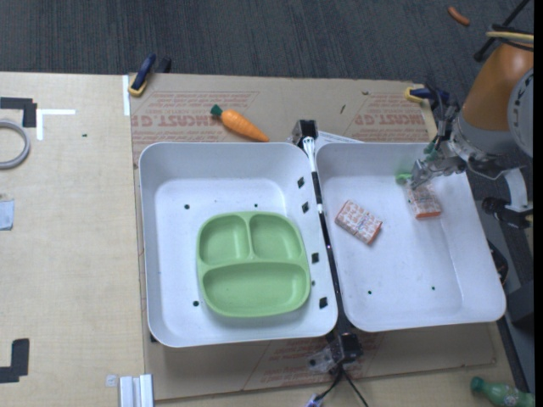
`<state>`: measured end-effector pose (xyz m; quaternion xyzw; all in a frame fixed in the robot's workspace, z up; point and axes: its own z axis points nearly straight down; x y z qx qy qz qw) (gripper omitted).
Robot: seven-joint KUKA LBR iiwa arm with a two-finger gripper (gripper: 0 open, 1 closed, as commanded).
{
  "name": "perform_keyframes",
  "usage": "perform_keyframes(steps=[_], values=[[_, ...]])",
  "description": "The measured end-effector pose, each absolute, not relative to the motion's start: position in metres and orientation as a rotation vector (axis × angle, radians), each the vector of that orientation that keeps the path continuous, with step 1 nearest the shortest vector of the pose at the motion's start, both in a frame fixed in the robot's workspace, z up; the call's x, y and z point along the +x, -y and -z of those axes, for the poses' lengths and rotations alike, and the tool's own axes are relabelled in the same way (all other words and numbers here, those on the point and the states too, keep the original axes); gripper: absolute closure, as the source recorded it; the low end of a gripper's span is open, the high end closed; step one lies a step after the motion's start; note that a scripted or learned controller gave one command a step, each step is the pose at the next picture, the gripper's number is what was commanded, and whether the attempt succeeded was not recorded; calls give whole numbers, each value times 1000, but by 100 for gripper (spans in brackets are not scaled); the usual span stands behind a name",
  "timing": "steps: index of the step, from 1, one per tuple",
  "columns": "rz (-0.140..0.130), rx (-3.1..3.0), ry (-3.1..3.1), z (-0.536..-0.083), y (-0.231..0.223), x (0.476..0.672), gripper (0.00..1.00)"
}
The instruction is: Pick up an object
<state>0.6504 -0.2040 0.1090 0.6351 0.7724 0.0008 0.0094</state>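
Observation:
In the right bin (441,299) lies a tan and pink block (358,222) with a grid pattern, left of centre. Near the far right wall a small clear packet with a red end (425,204) rests on the floor, and a little green piece (402,177) lies just to its upper left. My gripper (430,171) hangs over the bin's far right corner, directly above the packet and right of the green piece. The grey arm with its orange band (496,91) comes in from the upper right.
The left bin (161,227) holds a green divided plate (253,264). A toy carrot (240,123) lies on the cardboard behind the bins. Clamps sit at the cardboard's far corners, and a green bottle (501,390) lies at the bottom right.

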Motion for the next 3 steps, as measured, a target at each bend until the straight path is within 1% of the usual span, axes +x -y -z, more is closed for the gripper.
perform_keyframes(steps=[1,2,3], values=[[-2,1983,-2412,-109,204,650,0],[-3,1980,-2412,-119,204,651,100],[-3,1980,-2412,-119,204,651,0]])
